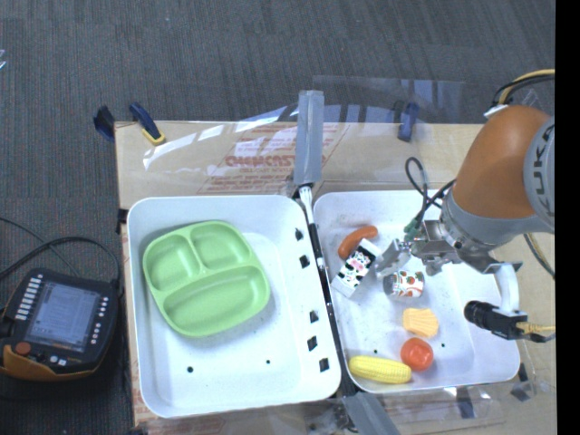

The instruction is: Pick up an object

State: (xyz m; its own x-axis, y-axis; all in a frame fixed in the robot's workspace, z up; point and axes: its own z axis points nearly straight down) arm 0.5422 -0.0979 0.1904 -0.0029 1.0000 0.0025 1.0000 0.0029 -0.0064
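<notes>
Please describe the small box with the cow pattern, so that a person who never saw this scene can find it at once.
Look in the right white bin, in its upper left part, near the wall shared with the left bin. There the small box lies just below an orange-red sausage. It is the one black-and-white spotted item; its neighbours are plain orange, red or yellow.

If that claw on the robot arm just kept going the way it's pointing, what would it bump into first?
Probably the small white cup with red spots, which lies right under the gripper in the right bin. Depth is hard to judge from above; the cow-patterned carton sits just beside it.
</notes>
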